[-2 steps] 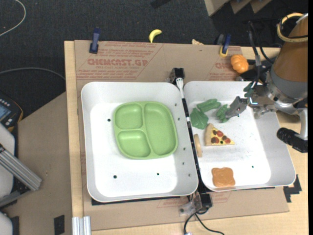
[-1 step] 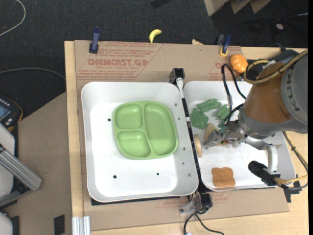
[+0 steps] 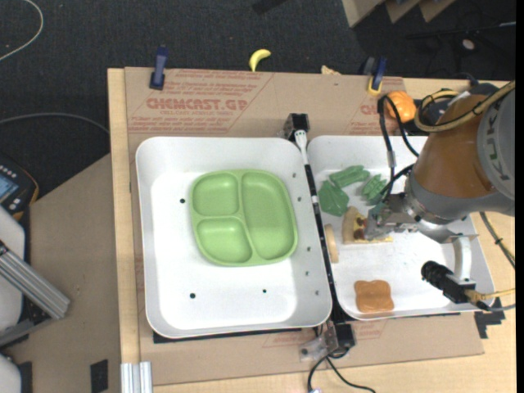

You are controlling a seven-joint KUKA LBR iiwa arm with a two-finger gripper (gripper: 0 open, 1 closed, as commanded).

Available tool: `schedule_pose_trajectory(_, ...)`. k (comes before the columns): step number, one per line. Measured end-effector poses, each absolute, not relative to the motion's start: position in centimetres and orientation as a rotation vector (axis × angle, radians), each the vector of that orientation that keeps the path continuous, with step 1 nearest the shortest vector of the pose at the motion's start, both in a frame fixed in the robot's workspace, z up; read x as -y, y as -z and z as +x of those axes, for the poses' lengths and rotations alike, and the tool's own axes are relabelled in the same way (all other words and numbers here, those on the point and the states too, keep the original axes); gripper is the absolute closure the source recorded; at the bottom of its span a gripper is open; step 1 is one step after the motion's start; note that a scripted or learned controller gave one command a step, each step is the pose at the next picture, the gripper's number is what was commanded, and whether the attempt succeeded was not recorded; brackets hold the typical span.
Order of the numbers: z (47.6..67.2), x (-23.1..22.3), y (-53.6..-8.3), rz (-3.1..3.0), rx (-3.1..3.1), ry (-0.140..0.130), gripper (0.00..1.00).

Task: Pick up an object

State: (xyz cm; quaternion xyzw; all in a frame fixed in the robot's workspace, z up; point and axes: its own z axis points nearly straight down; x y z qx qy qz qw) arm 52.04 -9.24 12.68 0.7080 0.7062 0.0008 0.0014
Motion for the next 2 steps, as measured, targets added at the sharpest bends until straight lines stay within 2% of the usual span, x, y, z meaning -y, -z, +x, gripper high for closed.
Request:
schedule_pose_trajectory(1,48.0,8.4,-25.1,2.214,-2.216,-0.012,1.0)
schedule_pose_trajectory(2,48.2,-0.8,-39.2,2.203,-2.226,-0.026,1.0)
